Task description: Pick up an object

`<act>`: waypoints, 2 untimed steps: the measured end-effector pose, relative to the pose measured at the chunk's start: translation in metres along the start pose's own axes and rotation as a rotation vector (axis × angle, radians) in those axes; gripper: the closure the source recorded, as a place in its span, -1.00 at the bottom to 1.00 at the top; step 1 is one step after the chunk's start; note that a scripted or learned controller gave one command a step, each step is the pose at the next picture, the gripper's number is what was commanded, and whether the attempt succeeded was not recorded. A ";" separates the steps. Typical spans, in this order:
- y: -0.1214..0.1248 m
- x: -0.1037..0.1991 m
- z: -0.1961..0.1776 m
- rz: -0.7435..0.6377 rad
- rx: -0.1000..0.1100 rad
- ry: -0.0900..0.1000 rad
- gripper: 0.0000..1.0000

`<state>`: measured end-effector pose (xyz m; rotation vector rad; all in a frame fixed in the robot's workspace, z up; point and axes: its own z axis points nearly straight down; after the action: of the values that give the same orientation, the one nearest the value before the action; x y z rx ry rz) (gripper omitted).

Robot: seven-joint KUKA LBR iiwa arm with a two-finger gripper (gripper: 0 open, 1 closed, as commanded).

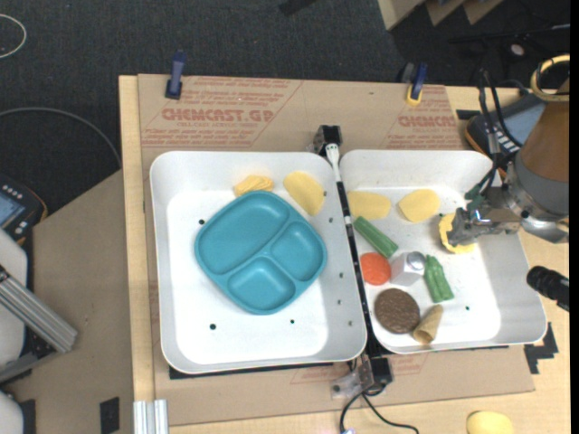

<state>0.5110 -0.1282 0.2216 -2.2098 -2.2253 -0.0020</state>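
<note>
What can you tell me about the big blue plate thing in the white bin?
The blue plate is a teal tray that looks like smooth plastic, with rounded corners and three sunken compartments: one large and two smaller. It lies flat, right side up, turned at a slant in the middle of the left bin. Its compartments hold nothing. A yellow food piece lies at its upper edge, perhaps touching it. The gripper is away over the other bin.

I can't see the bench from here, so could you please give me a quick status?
Gripper low in right bin, over yellow piece. No grasp visible. Green pieces close by.
</note>
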 end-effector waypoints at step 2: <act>0.028 -0.098 0.038 0.009 -0.005 -0.008 1.00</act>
<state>0.5394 -0.2263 0.1832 -2.2269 -2.2214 0.0009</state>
